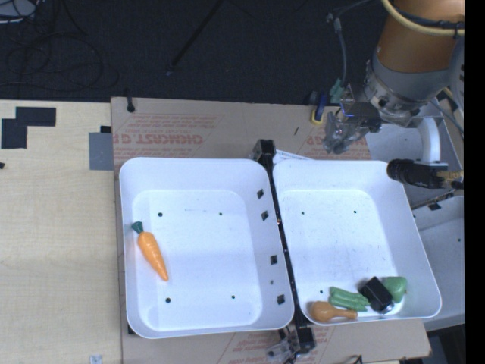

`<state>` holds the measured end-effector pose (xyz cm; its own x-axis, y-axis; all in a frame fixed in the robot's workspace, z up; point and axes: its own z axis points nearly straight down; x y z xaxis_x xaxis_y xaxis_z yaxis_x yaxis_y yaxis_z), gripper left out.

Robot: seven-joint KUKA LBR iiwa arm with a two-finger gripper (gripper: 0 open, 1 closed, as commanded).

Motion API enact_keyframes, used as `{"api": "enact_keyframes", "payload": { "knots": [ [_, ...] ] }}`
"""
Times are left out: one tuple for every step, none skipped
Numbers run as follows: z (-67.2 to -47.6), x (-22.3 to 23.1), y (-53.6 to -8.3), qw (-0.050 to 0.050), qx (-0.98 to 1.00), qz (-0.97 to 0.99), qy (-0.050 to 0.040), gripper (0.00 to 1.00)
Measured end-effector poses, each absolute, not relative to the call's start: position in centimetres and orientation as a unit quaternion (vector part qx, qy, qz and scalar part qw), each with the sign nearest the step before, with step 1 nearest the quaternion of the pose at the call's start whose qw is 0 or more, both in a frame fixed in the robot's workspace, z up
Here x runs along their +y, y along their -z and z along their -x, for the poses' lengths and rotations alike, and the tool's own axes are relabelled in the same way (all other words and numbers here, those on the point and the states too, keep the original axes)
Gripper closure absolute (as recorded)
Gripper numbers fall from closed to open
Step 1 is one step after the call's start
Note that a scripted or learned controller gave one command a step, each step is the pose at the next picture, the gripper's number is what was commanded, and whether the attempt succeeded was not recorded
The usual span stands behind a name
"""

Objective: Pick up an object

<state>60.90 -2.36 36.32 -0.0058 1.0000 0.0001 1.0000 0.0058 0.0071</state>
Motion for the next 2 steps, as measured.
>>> {"api": "enact_keyframes", "payload": {
  "knots": [
    [-57.5,-8.0,-33.9,-0.002,0.705,-0.709,0.0027,1.00],
    [-57.1,-1.7,-35.8,-0.001,0.709,-0.705,-0.0002,1.00]
  ]
}}
